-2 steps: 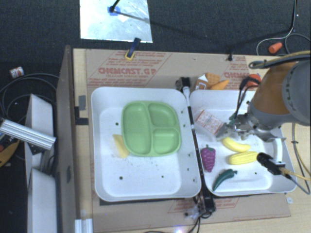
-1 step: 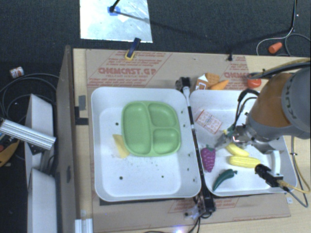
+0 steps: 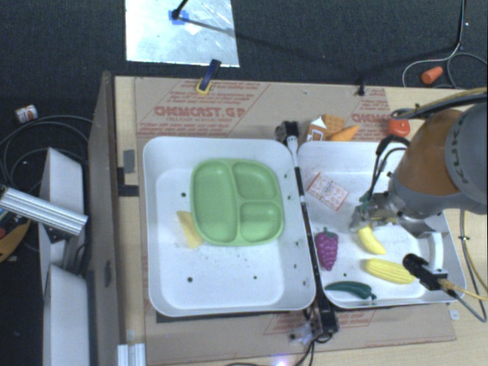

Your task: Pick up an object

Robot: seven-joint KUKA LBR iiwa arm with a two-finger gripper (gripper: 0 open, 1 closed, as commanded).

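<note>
Seen from above, the left bin [image 3: 164, 280] on the counter [image 3: 229, 101] carries a green sectioned plate [image 3: 235, 203] with a small yellow piece [image 3: 187, 229] lying just beside its left edge. Across the central divider, the right bin [image 3: 343, 152] holds a red-and-white packet [image 3: 326, 190] near the top, a purple grape bunch [image 3: 326, 248] by the divider, a dark green pepper [image 3: 350, 288] along the near rim, a small yellow banana-like piece [image 3: 370, 240] and a yellow corn cob [image 3: 389, 271]. The arm's hand [image 3: 369, 216] hangs directly above the yellow piece, seemingly touching its upper end; whether its fingers are apart or together cannot be made out. These look like light, rigid plastic toy foods, smooth and liable to slip; the curved yellow piece would best be pinched across its narrow middle.
</note>
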